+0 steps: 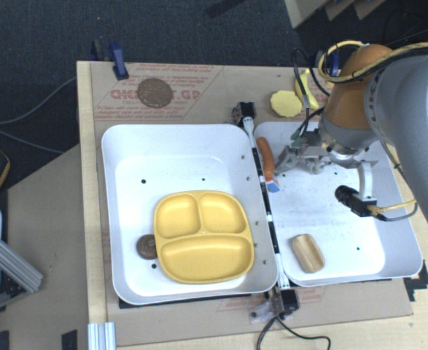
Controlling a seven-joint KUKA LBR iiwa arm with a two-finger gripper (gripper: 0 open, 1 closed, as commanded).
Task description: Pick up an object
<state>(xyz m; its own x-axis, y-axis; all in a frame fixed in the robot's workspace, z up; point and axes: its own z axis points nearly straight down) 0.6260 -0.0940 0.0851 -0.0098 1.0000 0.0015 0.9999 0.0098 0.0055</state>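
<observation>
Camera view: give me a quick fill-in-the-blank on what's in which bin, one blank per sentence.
1. The yellow divided plate lies in the ___ bin.
2. The tan block lies in the ___ bin.
3. The brown disc in the left bin touches the plate's ___ edge.
4. The orange marker lies along the right bin's ___ wall.

Missing words: left; right; left; left

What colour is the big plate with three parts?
Yellow; the plate sits in the left bin, camera view.

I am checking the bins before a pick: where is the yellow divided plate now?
In the camera view, the yellow divided plate lies in the left bin, toward its near right part, with a small brown disc at its left edge.
</observation>
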